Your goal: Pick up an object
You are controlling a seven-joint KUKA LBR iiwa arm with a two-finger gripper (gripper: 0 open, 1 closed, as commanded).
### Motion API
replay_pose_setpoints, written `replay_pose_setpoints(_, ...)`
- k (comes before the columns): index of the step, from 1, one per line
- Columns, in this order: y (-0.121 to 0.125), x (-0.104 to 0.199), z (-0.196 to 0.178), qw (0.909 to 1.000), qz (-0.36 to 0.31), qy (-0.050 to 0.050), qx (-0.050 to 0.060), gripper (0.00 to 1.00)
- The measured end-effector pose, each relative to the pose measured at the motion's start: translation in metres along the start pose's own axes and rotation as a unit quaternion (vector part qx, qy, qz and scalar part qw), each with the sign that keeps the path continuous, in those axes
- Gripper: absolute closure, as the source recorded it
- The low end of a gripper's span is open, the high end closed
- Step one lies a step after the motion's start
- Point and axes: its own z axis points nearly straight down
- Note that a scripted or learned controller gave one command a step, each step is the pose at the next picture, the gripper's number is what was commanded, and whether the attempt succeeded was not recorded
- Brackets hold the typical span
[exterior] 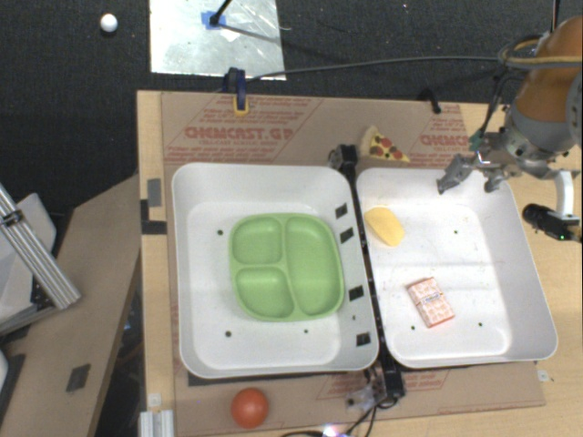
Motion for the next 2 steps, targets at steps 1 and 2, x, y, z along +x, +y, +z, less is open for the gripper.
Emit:
replay_pose_setpoints(1,0.000,-0.001,0.062,1.0000,0.000,0.000,0.002,0.00)
replay_pose_setpoints(2,0.000,0.000,0.105,1.0000,-0.001,0.000,0.001,0.00)
